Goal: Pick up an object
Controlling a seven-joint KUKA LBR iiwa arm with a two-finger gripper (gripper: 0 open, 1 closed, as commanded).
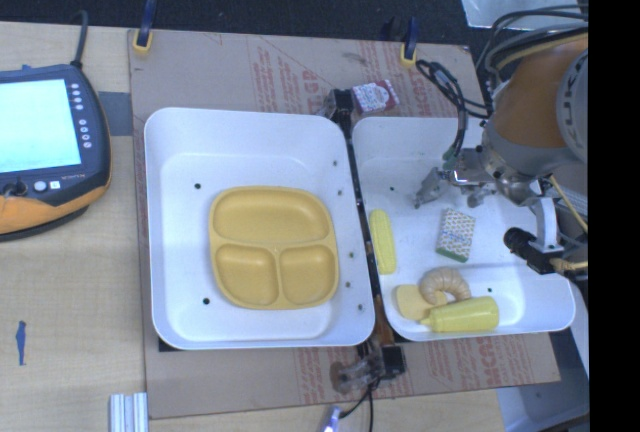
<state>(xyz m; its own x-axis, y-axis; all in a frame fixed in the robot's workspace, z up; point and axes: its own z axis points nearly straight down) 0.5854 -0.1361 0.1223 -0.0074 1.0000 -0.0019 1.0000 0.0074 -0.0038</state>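
Grey two-finger gripper over the right shallow white bin, fingers spread, pinching nothing. Just right and nearer: small green-patterned box. Nearer still: beige ring-shaped pastry touching yellow plastic bottle.

Two shallow white plastic bins: the left bin carries a mustard-yellow three-section tray. In the right bin, a pale yellow corn cob at the left edge, a green-and-white speckled little box, a tan ring-shaped pastry, a yellow bottle. Grey arm with orange band.
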